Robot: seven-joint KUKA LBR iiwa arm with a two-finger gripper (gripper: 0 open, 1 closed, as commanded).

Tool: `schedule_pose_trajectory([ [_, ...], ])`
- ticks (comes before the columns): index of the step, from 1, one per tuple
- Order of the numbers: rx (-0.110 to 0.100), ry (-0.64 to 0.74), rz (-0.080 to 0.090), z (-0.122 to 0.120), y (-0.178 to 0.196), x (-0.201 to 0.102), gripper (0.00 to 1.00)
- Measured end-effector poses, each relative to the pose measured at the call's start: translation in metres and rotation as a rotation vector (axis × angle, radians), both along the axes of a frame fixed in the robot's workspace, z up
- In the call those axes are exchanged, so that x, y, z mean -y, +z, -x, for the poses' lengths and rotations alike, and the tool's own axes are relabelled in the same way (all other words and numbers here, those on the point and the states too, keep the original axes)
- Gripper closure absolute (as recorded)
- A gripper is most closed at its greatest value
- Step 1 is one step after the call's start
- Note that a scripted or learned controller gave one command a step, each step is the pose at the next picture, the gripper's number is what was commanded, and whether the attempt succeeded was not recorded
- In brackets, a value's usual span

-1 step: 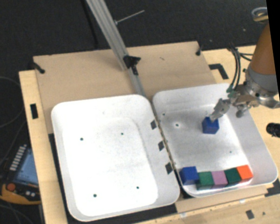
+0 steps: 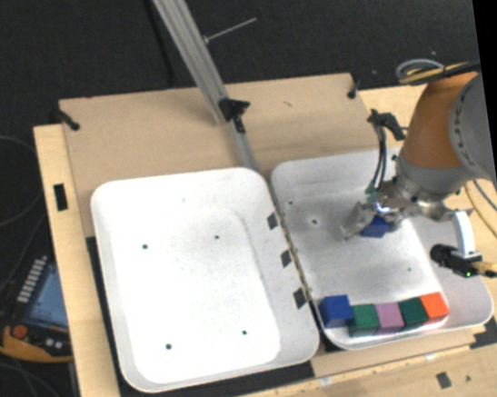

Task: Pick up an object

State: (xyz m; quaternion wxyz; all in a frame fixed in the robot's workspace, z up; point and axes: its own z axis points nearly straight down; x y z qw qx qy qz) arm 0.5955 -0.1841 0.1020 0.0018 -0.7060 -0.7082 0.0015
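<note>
Your gripper (image 2: 368, 220) sits at a blue block (image 2: 376, 226) in the right bin (image 2: 320, 183); whether it's clamped you cannot tell, so lift slowly and vertically.

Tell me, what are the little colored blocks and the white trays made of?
The blocks look like painted wood or plastic: solid flat colors, crisp square edges, no shine. I cannot tell which. The right bin and left bin look like molded white plastic: smooth, rounded corners, faint dark scuffs.
</note>
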Motion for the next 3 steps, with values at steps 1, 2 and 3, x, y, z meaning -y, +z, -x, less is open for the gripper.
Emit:
schedule_pose_trajectory([
  [1, 0.008, -0.002, 0.002, -0.002, 0.016, 0.002, 1.00],
  [2, 0.008, 0.004, -0.001, -0.008, 0.035, -0.055, 1.00],
  [3, 0.011, 0.006, -0.002, 0.021, 0.099, -0.125, 1.00],
])
